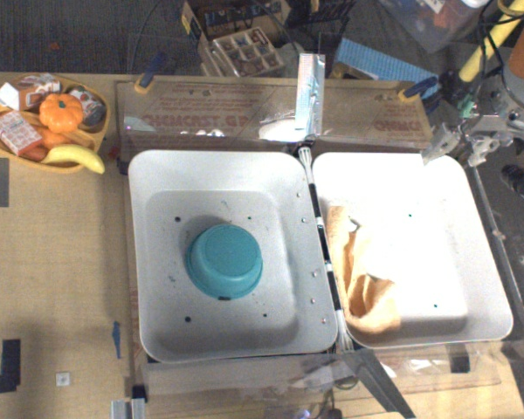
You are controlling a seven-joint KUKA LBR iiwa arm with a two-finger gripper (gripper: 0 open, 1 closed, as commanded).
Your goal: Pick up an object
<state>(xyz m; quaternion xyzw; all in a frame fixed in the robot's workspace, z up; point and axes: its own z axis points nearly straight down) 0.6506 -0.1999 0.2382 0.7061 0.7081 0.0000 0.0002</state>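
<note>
A wooden counter carries two shallow white bins side by side, with a cluttered dark floor beyond and a small basket of toy fruit at ten o'clock. The left bin holds an upturned teal bowl near its middle; the right bin holds a crumpled tan cloth lying against its nine o'clock wall, touching the divider. The gripper hangs at two o'clock, above the right bin's far corner, well apart from both things; whether its jaws are open or closed cannot be told, and nothing is seen between them. The cloth looks the easier target: come straight down on its bunched lower fold, away from the wall so a jaw does not catch the rim, and close on a raised ridge. The bowl's smooth dome would likely slip.
</note>
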